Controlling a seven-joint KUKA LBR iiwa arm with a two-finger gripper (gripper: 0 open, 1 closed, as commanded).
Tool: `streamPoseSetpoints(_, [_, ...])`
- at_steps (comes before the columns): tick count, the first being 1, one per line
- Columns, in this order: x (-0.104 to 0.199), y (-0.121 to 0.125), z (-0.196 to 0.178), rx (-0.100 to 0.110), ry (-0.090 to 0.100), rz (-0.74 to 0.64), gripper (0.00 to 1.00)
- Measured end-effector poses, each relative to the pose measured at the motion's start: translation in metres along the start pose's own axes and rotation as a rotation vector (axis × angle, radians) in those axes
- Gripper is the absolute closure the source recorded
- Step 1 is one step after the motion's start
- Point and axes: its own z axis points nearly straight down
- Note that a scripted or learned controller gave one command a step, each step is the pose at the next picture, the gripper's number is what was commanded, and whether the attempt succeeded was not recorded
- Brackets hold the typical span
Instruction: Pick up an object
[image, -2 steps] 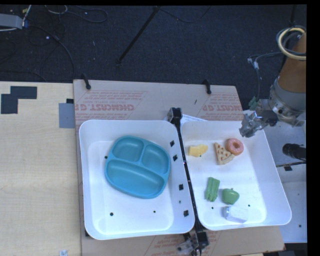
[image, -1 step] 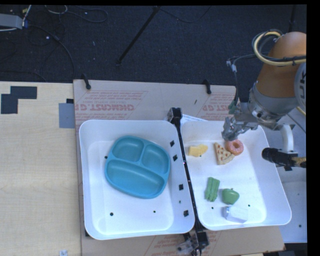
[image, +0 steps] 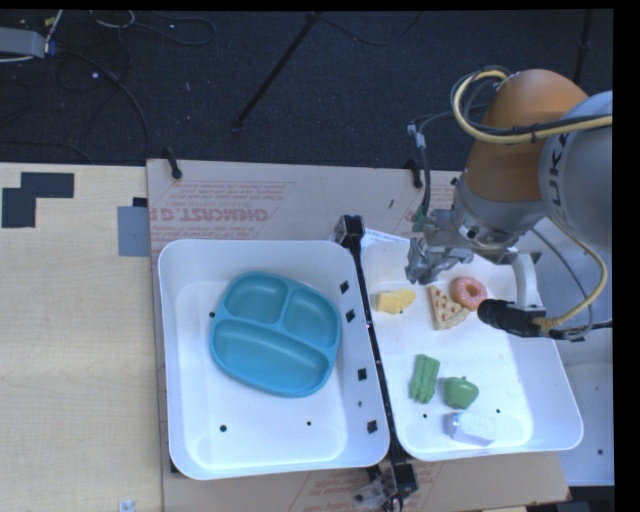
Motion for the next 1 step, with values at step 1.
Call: streamPoseSetpoints(1, [0.0626,0.0061,0.0085,-0.001,0.0,-0.001,1.0])
